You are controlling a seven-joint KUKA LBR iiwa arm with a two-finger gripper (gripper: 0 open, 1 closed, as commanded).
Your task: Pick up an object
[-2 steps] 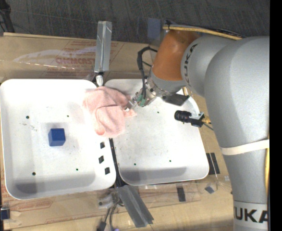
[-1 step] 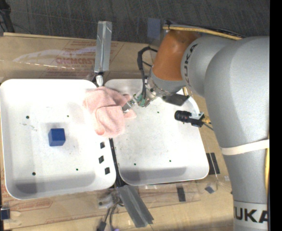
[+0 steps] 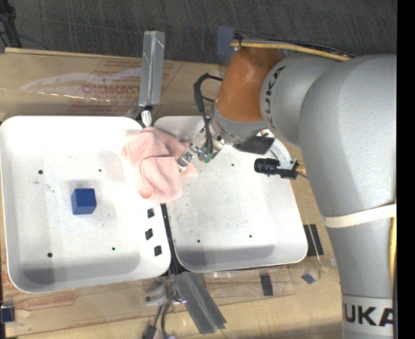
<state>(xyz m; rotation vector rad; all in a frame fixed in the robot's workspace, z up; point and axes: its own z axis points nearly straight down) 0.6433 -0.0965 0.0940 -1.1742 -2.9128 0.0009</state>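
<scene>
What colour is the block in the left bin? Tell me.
Blue. The block shows clearly in the camera view, lying on the left bin's floor.

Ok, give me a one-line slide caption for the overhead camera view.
KUKA arm's gripper meets a pink cloth draped over the divide between two white bins, a blue cube sitting in the left bin.

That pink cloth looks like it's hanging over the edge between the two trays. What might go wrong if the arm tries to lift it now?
The pink cloth drapes over the wall between the left tray and right tray, so it may snag or slip free. The tool sits only at its edge, so a grip could be weak.
</scene>
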